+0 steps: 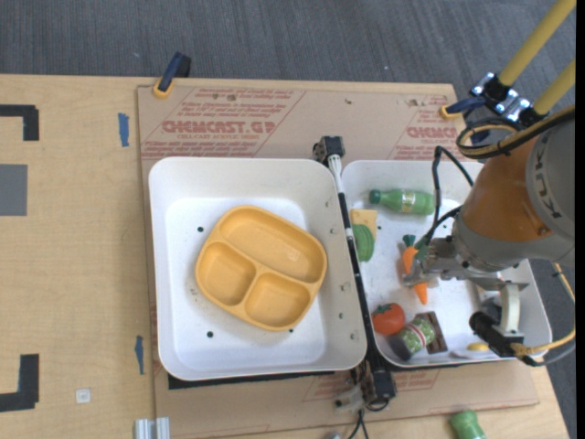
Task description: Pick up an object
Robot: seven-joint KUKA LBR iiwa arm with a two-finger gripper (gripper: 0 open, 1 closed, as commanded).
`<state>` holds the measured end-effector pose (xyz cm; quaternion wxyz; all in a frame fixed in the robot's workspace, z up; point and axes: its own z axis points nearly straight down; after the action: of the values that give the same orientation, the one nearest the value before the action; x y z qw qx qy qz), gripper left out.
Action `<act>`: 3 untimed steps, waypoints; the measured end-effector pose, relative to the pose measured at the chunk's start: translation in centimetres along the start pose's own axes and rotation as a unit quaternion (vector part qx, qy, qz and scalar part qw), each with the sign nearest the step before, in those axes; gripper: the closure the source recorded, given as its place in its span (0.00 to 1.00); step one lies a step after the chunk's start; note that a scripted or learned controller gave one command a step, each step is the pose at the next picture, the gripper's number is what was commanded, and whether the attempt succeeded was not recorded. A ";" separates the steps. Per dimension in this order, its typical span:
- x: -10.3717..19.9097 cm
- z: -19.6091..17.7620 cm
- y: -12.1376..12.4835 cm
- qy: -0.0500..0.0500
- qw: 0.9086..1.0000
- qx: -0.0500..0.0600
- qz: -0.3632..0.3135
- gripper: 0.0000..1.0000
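**Gripper down among crowded toy food in the right bin**

The grey arm with its orange band reaches into the right shallow white bin (pixel 539 314), and its two-finger gripper (pixel 419 265) sits low at a small orange carrot-shaped toy (pixel 409 260). Whether the gripper is spread or pressed together cannot be told, nor whether the carrot is truly caught.

Near it lie a green plastic bottle (pixel 402 200) toward the far wall, a red tomato-like toy (pixel 388 318) and a small green-labelled can (pixel 418 335) toward the near wall, and a green leaf-shaped piece (pixel 363 242) beside the divider. The left white bin (pixel 174 273) holds a yellow three-compartment plastic tray (pixel 261 267).

The likely risk is a glancing grip: the carrot is small and tapered, so it may squirt sideways or drop on lifting. The crowding also invites nudging the neighbouring toys.
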<state>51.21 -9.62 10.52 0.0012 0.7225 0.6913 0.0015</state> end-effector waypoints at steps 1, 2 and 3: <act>-0.1 1.9 1.5 -0.001 0.967 0.000 -0.256 1.00; -0.1 2.0 1.5 0.000 0.967 0.001 -0.256 0.00; -0.4 2.0 1.3 0.000 0.989 0.001 -0.146 0.00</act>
<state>52.48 -10.10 8.54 0.0005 0.6136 0.7896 0.0006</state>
